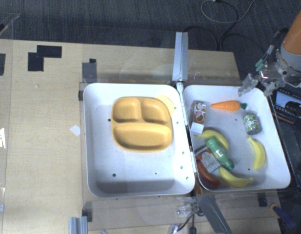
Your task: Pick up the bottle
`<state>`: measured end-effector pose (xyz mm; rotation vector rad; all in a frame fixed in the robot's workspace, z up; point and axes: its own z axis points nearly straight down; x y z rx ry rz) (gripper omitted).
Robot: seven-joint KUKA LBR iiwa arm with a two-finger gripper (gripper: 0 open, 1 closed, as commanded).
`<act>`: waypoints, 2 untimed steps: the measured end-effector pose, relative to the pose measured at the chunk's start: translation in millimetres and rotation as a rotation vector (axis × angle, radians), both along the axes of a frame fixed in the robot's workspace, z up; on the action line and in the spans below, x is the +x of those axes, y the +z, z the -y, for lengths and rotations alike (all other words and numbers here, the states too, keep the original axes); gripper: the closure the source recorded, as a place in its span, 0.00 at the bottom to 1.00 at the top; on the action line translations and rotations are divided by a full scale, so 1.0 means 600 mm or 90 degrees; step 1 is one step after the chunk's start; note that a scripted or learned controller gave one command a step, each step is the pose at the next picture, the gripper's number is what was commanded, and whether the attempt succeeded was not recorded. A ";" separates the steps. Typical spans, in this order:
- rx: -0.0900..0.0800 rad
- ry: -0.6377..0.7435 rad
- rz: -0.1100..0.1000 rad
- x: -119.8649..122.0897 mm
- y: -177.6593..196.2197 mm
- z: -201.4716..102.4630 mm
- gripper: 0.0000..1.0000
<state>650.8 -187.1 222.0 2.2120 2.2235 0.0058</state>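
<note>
On the left, the left bin [91,145] holds a yellow divided tray [142,123], turned upside down by the look of its rounded humps, sitting toward the bin's far half. Right of the metal divider [179,57] lies the right bin [279,172], crowded with goods. Near its left wall is a small brown packet [199,112] with a white tag just below it; an orange carrot [228,106] lies along the far side. The green bottle [218,151] lies on its side in the near-left part of this bin, slanting toward the near right, resting against a banana [233,178] and over a red-labelled packet [208,162]. Another banana [258,152] curves by the right wall, and a small green-and-white can [252,123] sits above it.

The gripper [260,82] hovers over the bin's far right corner — well apart from the bottle, which lies down and to the left of it, past the carrot. Whether its fingers are parted or closed cannot be told at this size — nothing is seen held between them. The arm [294,43] reaches in from the right edge, its orange band above the wrist.
</note>
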 end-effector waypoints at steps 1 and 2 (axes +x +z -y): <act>0.001 -0.100 -0.002 -0.123 -0.162 -0.074 0.00; 0.011 -0.273 0.001 -0.056 -0.176 -0.032 0.00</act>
